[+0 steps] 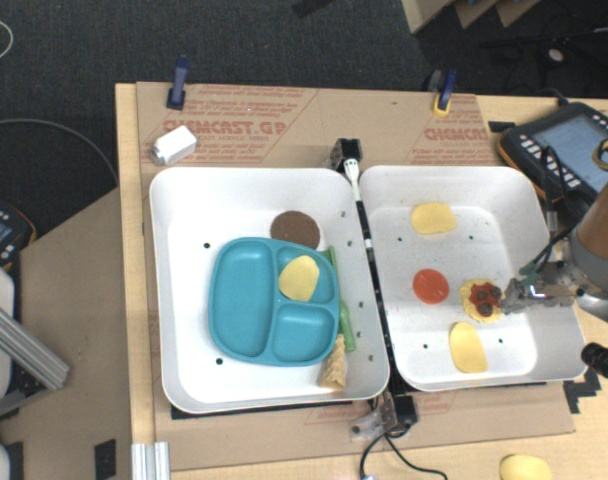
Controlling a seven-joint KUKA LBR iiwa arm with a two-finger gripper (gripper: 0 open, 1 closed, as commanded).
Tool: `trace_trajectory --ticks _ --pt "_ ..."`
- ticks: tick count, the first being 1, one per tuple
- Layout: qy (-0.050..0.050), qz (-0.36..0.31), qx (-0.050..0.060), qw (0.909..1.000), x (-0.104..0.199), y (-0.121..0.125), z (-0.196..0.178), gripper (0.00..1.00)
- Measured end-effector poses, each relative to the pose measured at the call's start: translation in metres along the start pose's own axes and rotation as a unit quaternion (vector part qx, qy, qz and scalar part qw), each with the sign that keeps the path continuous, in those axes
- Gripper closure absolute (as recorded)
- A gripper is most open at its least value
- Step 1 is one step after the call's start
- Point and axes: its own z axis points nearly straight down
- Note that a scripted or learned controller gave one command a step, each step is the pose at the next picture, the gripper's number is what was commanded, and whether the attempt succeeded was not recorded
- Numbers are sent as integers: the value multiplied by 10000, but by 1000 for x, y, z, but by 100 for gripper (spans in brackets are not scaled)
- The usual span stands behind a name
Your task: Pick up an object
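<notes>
Brown cardboard [284, 118] under the bins reads "CHUMCAST" in red.

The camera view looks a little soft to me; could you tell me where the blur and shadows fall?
Camera view: lighting is even, shadows faint; the teal tray and red disc read fairly sharp, the gripper beside the small pizza-like piece is smeared; the white bins are bright, without hard glare.

Teal tray [246, 308], white bins [174, 268], red disc [431, 286], brown disc [296, 229].
</notes>
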Motion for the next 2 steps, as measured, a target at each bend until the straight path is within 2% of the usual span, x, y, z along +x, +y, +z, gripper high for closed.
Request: trace_trajectory --ticks 1,2 --pt "0 -10 -9 10000 -23 8 -90 100" --pt "18 -56 -7 10000 84 15 -125 100"
